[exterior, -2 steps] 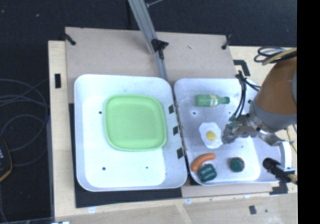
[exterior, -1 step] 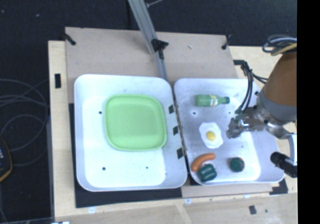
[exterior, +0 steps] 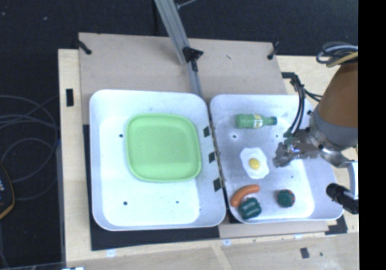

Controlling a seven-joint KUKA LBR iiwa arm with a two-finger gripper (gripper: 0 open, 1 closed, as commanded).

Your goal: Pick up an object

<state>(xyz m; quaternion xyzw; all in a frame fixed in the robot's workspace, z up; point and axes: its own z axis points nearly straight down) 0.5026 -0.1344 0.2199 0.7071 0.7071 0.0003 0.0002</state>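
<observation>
Bench (exterior: 151, 61) of pale wood carries two shallow white bins side by side. Nearest in the right bin (exterior: 313, 205), by its near rim, lie a dark green block (exterior: 249, 208) and, to its right and apart from it, a dark green round object (exterior: 286, 198). An orange sausage-shaped toy (exterior: 244, 193) rests just beyond the block, touching or nearly touching it. Farther back, near the bin's middle, sits a white fried-egg toy (exterior: 254, 163) with a yellow yolk. The gripper (exterior: 283, 155) hangs just to the right of the egg, low over the bin floor; nothing is seen between its tips, and whether they are spread or pressed together cannot be told. Farthest in this bin lies a green bottle (exterior: 256, 121) on its side. The left bin (exterior: 105, 142) holds a light green square plate (exterior: 163, 147) near its middle.
</observation>
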